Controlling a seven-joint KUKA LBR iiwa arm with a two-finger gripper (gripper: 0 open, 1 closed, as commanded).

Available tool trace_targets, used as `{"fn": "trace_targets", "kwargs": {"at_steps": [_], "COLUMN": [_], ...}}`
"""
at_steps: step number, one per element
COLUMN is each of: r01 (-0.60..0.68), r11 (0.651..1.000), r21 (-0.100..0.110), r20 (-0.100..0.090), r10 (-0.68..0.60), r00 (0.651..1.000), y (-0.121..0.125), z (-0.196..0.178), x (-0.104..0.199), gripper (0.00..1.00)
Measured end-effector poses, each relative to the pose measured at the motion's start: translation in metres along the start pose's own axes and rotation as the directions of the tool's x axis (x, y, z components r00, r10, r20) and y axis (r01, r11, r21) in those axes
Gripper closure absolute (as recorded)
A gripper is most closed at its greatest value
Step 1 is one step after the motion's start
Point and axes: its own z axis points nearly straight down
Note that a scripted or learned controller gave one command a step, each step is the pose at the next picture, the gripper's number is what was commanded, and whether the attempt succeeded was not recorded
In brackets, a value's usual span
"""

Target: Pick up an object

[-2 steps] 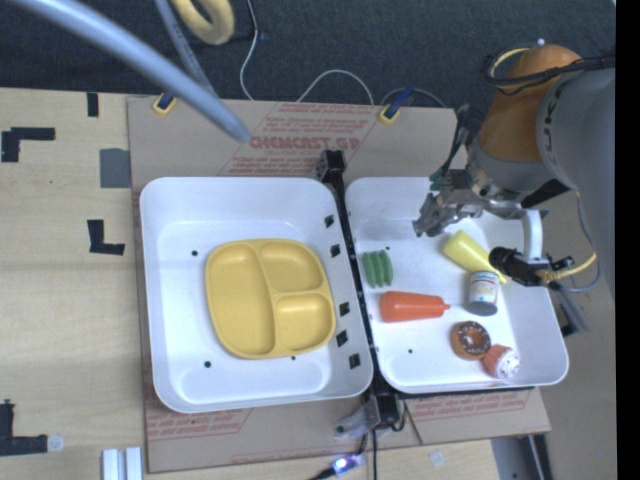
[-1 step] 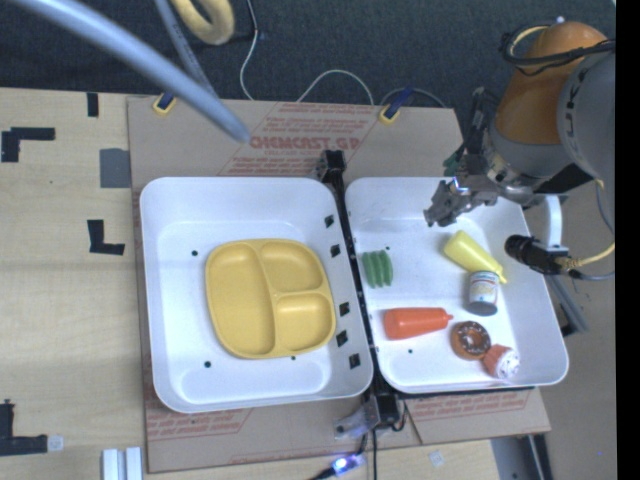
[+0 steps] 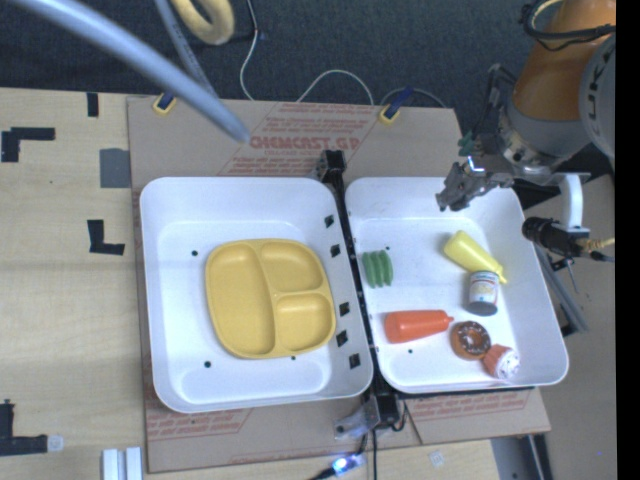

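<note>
The right bin (image 3: 420, 208) holds several toy foods. A green ridged piece (image 3: 377, 268) lies near its left wall. An orange carrot (image 3: 416, 324) lies at the front middle. A yellow bottle-like piece (image 3: 474, 254) lies tilted toward the right, with a small jar (image 3: 483, 291) just below it. A brown donut (image 3: 469, 339) and a red-and-white piece (image 3: 501, 361) sit in the front right corner. My gripper (image 3: 455, 194) hangs over the bin's back right area, above and a little left of the yellow piece, with nothing visibly between its fingers.
The left bin (image 3: 170, 268) holds a yellow divided plate (image 3: 268, 297). A black divider (image 3: 342, 258) runs between the bins. The grey arm with its orange band (image 3: 560, 58) fills the upper right. A grey pole (image 3: 120, 38) crosses the top left.
</note>
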Motion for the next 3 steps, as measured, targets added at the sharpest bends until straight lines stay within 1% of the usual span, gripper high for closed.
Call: {"fn": "trace_targets", "kwargs": {"at_steps": [1,2,3], "r01": [0.002,0.004,0.002], "r11": [1.0,1.0,1.0], "r21": [0.005,0.005,0.005], "r20": [0.0,-0.001,0.0], "r10": [-0.002,-0.004,-0.002], "r00": [1.0,1.0,1.0], "y": [-0.014,-0.022,-0.027], "z": [0.013,0.009,0.022], "x": [0.05,0.097,0.141], "gripper": [1.0,1.0,1.0]}}
